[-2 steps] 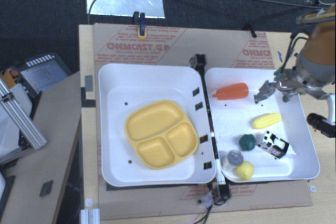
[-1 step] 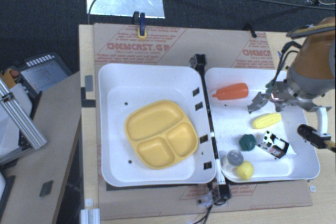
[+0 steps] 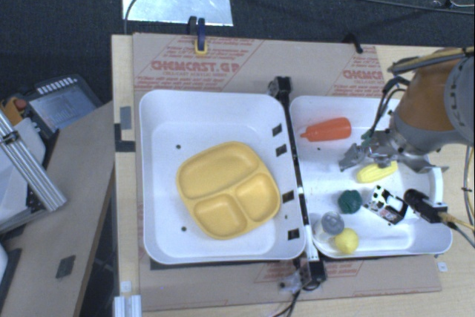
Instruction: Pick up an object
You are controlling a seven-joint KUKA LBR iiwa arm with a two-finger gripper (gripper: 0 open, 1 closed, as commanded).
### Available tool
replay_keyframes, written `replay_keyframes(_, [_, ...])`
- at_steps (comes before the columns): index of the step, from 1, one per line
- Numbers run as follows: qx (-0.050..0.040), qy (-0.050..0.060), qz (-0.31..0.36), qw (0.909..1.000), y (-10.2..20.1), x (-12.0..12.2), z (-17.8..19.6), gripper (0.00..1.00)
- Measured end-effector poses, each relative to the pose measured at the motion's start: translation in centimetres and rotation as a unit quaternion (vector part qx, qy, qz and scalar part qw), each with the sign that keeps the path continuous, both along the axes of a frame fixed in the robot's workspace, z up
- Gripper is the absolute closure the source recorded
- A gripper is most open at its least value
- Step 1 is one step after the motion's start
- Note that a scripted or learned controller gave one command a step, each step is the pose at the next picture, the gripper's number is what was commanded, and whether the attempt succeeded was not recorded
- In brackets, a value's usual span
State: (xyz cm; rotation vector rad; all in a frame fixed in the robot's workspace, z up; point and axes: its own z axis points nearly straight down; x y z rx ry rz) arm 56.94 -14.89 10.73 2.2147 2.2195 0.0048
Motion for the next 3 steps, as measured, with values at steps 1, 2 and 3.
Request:
replay_keyframes(1, [0.0008, 0.002, 0.0, 1.0, 0.0, 0.2, -2.2, 0.0])
replay_keyframes(2, [0.0005, 0.002, 0.0, 1.0, 0.0, 0.2, -1.2, 1.0])
replay_keyframes(3, [0.0003, 0.0, 0.001, 1.0, 0.0, 0.7, 5.2, 1.0])
